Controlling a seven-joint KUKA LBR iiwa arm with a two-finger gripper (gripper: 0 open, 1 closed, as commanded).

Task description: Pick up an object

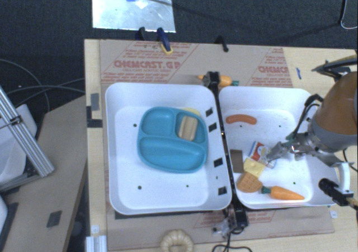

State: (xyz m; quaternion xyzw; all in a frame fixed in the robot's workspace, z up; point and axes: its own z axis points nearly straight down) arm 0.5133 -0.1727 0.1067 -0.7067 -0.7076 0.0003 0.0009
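Nearest to where I stand, a pale ring-shaped thing (pixel 179 241) lies on the bench edge, outside both bins. Just beyond it, the right bin (pixel 291 112) holds the likely pickings: an orange carrot (pixel 285 193) along its near wall, a tan waffle-like piece (pixel 249 183) just left of that, a yellow cheese wedge (pixel 254 167) touching it on the far side, a small red and white packet (pixel 259 150) beside the cheese, a dark brown slab (pixel 236 161) close to the divider, and a sausage (pixel 241 119) lying apart toward the far wall. They look scattered loosely, as if tipped in so the arm has a choice. The left bin (pixel 120 133) carries a blue compartment plate (pixel 170 139) with a tan block (pixel 188 127) sitting in its far right compartment, perhaps a place for sorted items. The arm comes in low from the right, its orange band bulking over the bin's right wall and the wrist angled down and leftward. The gripper (pixel 274 153) sits right at the packet and cheese, seemingly touching or just above them; its metal parts blur together, so I cannot tell whether it is spread or closed, nor whether it has anything. My guess is that a grasp on the packet is underway, and the crowding there could spoil it.
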